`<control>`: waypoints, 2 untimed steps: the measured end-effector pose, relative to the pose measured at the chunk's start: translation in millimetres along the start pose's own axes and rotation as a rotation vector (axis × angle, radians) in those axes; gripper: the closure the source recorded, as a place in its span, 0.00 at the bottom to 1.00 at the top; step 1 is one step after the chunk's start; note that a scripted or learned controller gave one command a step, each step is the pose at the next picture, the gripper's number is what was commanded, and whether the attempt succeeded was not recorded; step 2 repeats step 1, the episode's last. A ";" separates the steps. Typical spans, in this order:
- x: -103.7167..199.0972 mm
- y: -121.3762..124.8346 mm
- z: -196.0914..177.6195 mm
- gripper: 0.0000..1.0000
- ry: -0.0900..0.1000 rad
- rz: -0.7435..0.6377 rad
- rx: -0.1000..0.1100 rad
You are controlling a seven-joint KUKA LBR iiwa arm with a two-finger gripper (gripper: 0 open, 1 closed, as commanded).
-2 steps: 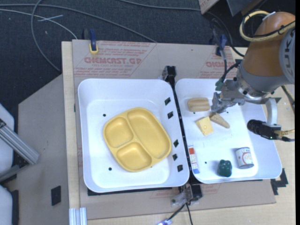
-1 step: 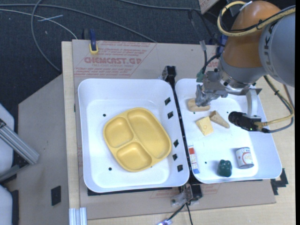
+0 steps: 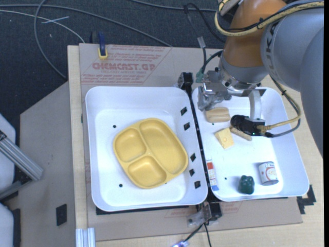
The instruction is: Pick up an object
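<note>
My gripper (image 3: 206, 101) hangs over the far left part of the right bin (image 3: 288, 138), close to the divider between the bins. Just below it in the view lies a tan bread-like block (image 3: 217, 115), touching or nearly touching the gripper's lower end. A yellow cheese-like wedge (image 3: 224, 138) lies a little nearer the front. At the front of the same bin sit a dark green pepper (image 3: 247, 184) and a small can (image 3: 267, 172) with a red and white label. A thin red and white tube (image 3: 211, 173) rests along the bin's left wall.
The left bin (image 3: 103, 138) holds a yellow divided plate (image 3: 149, 152) in its middle. The grey arm with its orange band (image 3: 252, 30) comes in from the upper right above the right bin's back edge. Cardboard (image 3: 128, 63) lies behind the bins.
</note>
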State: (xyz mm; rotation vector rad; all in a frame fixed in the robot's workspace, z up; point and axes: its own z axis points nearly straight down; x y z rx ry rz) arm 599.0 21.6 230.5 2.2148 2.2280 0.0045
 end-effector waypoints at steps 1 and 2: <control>58.9 20.0 -0.5 1.00 0.001 -0.001 0.001; 58.9 20.0 -0.5 1.00 0.001 -0.001 0.001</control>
